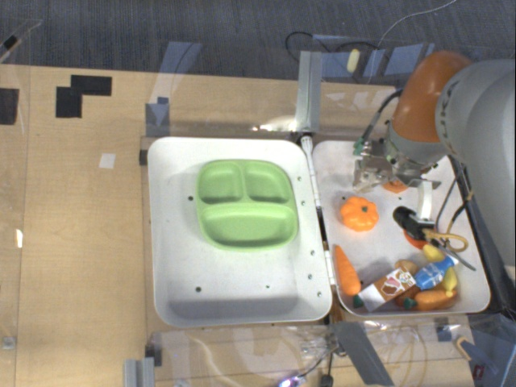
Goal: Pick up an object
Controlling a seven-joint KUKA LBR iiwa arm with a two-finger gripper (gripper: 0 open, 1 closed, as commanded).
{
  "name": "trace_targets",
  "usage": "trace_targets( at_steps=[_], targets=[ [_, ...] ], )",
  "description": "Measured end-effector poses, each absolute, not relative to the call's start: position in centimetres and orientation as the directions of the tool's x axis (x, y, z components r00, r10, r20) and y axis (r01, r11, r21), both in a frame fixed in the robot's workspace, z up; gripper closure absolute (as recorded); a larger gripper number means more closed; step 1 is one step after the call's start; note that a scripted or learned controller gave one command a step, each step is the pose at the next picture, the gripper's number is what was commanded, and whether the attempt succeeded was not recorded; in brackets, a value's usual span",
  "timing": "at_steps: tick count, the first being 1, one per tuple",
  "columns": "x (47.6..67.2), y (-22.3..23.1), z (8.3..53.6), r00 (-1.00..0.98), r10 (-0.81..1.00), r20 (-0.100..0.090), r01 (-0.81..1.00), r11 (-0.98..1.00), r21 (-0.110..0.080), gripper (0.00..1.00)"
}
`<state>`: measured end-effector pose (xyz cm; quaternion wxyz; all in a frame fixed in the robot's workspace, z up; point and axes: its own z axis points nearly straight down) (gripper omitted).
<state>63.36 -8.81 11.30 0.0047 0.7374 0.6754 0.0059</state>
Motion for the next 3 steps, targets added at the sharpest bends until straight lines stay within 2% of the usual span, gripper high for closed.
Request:
trace_targets(
  at_steps=[1, 2, 3],
  targets=[
    [63.4, -8.8, 11.3, 0.088, 0.996, 0.002, 0.996, -0.088, 0.015, 0.00],
    [59.0, -8.6, 8.9, 0.060, 0.998, 0.001, 0.998, -0.060, 0.013, 0.00],
    [59.2, -8.5, 10.0, 0.061, 0.998, 0.003, 0.998, -0.061, 0.018, 1.00]
  ],
)
